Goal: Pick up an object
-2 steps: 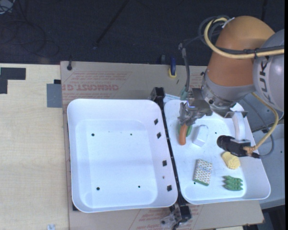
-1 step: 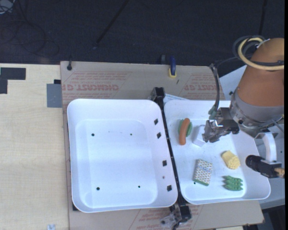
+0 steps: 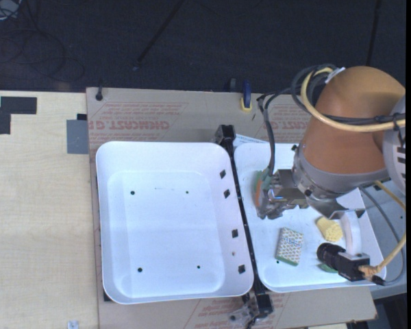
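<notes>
Your gripper (image 3: pixel 268 208) hovers low in the right bin (image 3: pixel 260 269); its state is unclear. Beside it, a flat patterned packet (image 3: pixel 290 245) looks light; pinch its edges.

One fixed camera sitting above the bench (image 3: pixel 34 204), looking down at a slant, standing off far enough to be taking in both white bins (image 3: pixel 113 184), arm (image 3: pixel 353 125) entering from 3 o'clock, dark floor lying toward 12 o'clock.
</notes>
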`<state>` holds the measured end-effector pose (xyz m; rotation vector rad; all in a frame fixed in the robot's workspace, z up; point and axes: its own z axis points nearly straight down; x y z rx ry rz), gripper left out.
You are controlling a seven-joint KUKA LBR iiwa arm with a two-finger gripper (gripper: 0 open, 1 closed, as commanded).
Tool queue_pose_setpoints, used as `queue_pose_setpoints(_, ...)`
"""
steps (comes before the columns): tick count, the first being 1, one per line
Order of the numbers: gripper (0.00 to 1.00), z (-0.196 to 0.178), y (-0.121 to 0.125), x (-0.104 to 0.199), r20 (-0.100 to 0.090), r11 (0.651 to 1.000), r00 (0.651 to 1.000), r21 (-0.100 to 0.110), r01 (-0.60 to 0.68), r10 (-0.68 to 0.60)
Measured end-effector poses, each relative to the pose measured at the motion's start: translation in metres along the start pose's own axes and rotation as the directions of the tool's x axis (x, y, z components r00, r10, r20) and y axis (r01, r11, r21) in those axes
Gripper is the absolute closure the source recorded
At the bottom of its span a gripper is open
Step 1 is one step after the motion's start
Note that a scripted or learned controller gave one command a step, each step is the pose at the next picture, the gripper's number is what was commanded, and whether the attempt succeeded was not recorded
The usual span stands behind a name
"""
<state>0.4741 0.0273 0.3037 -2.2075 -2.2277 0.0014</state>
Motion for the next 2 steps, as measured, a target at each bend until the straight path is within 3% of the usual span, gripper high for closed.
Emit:
queue_pose_setpoints(1,1.0,0.03,0.0,-0.115,0.005,1.0,1.0,0.002,-0.02,0.02)
queue_pose_setpoints(2,1.0,0.004,0.002,-0.002,0.0,1.0,1.0,-0.003,0.003,-0.003)
